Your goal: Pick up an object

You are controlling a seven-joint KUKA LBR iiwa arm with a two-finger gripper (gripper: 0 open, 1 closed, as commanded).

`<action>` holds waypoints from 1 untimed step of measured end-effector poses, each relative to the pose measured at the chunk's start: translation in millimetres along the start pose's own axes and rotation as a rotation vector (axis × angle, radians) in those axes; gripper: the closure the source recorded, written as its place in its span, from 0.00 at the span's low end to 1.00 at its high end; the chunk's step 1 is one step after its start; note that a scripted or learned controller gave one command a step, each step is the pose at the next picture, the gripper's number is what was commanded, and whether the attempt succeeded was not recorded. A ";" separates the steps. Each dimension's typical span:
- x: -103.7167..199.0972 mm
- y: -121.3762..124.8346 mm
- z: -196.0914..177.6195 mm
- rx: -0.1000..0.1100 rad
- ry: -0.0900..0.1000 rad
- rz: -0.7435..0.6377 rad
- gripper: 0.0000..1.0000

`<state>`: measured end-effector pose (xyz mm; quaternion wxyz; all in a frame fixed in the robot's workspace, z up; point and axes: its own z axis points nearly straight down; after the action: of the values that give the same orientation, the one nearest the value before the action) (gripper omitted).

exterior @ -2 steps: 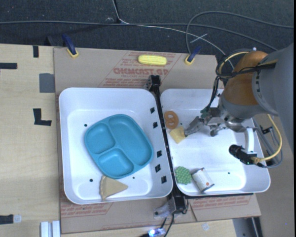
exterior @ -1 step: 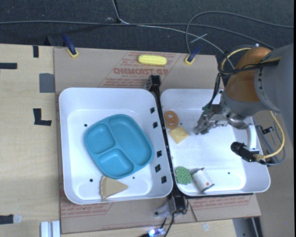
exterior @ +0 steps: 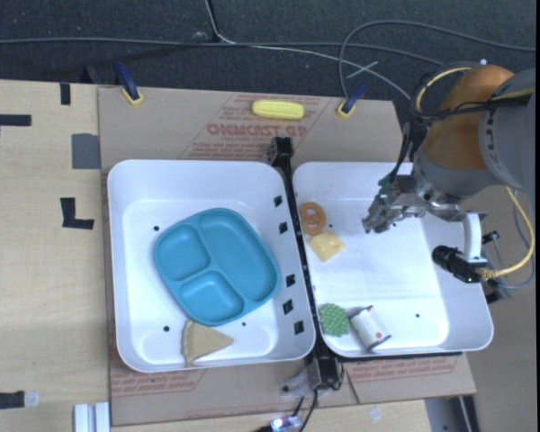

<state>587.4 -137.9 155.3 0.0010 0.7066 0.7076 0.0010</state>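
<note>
My gripper [exterior: 376,222] hangs over the upper middle of the right bin [exterior: 432,336], above bare white floor with nothing seen between its fingers. To its left lie an orange ring-shaped pretzel [exterior: 312,216] and a pale yellow chunk [exterior: 326,246], both close to the divider. Near the bin's front edge sit a green leafy piece [exterior: 334,318] and a small white can with a red band [exterior: 371,327]. The left bin [exterior: 126,241] holds a blue divided plate [exterior: 217,265] and a tan wedge [exterior: 201,341] at its front.
A yellow corn cob [exterior: 277,109] lies on the cardboard behind the bins. Two blue-and-yellow clamps [exterior: 129,85] [exterior: 351,100] pin the cardboard's back edge. Black cables cross the dark mat at the top. The arm's grey and orange body [exterior: 472,133] looms over the right bin's far right.
</note>
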 end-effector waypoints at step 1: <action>0.4 1.1 -52.8 -0.001 -0.001 0.000 1.00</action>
<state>588.4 -137.5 208.1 0.0015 0.7065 0.7077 0.0011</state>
